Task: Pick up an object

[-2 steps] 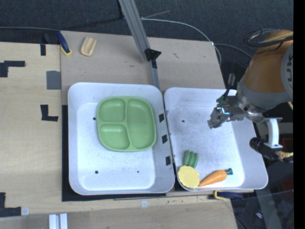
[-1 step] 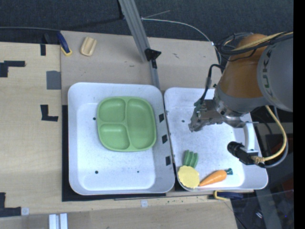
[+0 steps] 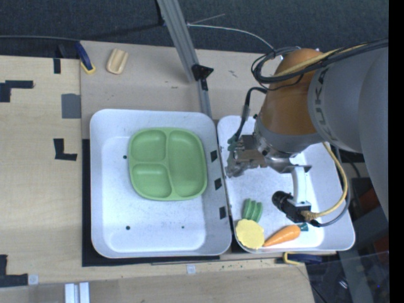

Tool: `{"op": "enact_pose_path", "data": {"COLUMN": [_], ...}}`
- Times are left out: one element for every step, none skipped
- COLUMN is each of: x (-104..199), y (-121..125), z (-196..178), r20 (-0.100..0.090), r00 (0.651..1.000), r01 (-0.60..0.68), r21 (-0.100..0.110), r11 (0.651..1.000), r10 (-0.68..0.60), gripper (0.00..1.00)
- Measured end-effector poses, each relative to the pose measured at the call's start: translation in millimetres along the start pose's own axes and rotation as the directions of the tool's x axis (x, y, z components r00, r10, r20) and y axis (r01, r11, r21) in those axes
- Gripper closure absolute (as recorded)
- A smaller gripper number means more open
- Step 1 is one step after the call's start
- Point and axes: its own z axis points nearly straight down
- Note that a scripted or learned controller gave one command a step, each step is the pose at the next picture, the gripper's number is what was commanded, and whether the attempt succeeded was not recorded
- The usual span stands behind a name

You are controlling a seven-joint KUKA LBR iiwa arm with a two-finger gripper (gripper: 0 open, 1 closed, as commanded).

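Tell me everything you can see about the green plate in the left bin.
The green plate is a pale green, rounded-square tray that looks like matte plastic, split by raised ridges into three compartments: two smaller ones and one long one. All three look bare. It lies flat, right side up, turned slightly askew, in the upper middle of the left white bin, resting on the bin's floor. Nothing else touches it; the arm's hand hangs over the neighbouring bin.

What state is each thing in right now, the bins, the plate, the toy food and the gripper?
Green divided plate: lying flat in the left bin, compartments bare.
Carrot: lying on its side in the right bin.
Yellow round piece: flat, beside the carrot.
Green piece: lying above the yellow piece.
Gripper: over the right bin; finger state unclear.
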Motion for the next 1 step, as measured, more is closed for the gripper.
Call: {"op": "enact_pose_path", "data": {"x": [58.1], "y": [-2.3], "z": [-12.2], "r20": [0.0], "r00": [1.0], "r01": [0.002], "r21": [-0.002], "r11": [1.0], "r10": [-0.002], "gripper": [1.0]}}
